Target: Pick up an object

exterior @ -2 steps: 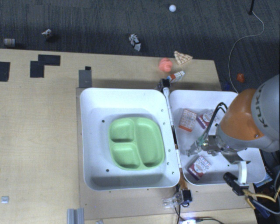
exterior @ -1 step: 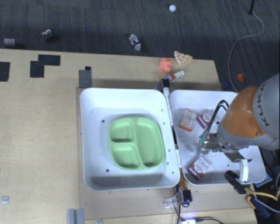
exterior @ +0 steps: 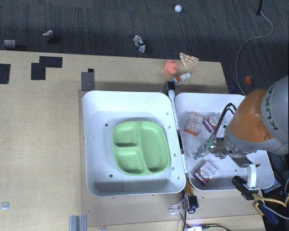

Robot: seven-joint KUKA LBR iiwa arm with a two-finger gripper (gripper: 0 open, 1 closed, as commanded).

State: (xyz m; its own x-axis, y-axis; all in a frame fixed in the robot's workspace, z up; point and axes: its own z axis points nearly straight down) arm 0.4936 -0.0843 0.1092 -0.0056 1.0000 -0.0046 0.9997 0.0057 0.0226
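Gripper (exterior: 204, 151) low inside the right bin (exterior: 266, 173), at the end of the grey arm with its orange band (exterior: 250, 118) coming in from the right. The metal tip sits over bare white floor in the middle of that bin. Whether the fingers are spread or closed I cannot tell from here; nothing visibly sits between them.

Just below the gripper, near the bin's front wall, lies a small packet with a red-and-white label (exterior: 207, 171), tilted, apart from the tip. Up and to the left of the gripper, a flat red-and-white packet (exterior: 193, 123) lies near the bin's left wall. Beside it to the right, another small dark-red packet (exterior: 212, 122), partly under the arm's cable.

Left bin (exterior: 97, 135) holds a green divided tray (exterior: 141, 147), three compartments, lying flat in the centre.

On the wooden bench behind the bins: a pink ball (exterior: 170, 66), a wedge-shaped toy like a pizza slice (exterior: 188, 59) just right of it, and a small tube-like item (exterior: 182, 79) near the bins' back corner. On the dark floor beyond, a small white ball (exterior: 178, 8) and a few scattered bits.
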